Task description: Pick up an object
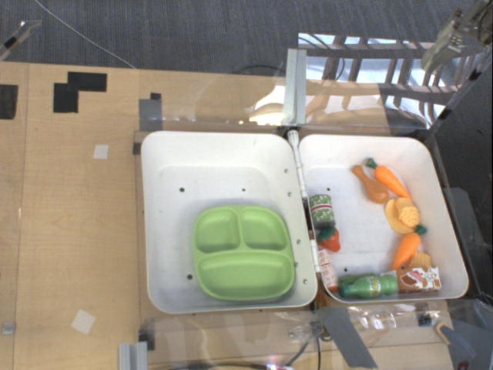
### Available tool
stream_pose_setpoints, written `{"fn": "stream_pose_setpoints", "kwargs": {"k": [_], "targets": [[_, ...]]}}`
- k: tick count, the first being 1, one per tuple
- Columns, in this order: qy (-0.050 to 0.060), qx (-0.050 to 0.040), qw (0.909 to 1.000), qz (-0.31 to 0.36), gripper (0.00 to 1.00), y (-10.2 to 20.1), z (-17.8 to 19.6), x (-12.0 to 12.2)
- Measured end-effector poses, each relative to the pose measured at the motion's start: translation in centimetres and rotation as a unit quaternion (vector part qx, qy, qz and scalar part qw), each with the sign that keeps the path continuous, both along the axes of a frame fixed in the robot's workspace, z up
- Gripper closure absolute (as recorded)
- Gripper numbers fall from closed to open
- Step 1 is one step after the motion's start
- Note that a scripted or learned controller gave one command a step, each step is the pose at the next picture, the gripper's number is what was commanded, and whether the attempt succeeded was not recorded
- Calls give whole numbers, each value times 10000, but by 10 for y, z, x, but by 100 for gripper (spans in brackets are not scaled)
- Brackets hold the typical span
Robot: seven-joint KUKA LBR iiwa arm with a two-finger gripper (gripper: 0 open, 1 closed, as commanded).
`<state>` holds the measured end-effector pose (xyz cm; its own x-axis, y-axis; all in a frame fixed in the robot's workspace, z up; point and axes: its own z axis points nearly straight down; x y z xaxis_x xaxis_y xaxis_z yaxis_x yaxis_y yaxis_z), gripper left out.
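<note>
**Toys piled in the right bin**

Left bin (162, 168) just has the big green divided plate (244, 251). Right bin (339, 160) has the pickable stuff: green bottle (368, 285) along the near edge, carrots (390, 179) and a drumstick (371, 185) farther back. Gripper (462, 33) sits far right, can't tell its opening.

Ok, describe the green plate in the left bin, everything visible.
The green plate is a light green, plastic-looking tray with rounded corners and three compartments: two smaller ones at the far side, one long one nearer the camera. It lies flat, right way up, on the left bin's floor toward its near right corner. Nothing rests in it.
</note>
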<state>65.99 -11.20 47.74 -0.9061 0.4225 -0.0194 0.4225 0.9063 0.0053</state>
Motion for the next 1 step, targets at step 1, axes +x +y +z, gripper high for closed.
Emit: {"fn": "stream_pose_setpoints", "kwargs": {"k": [1], "targets": [[111, 15, 9992, 375, 100, -30, -176, -31]]}}
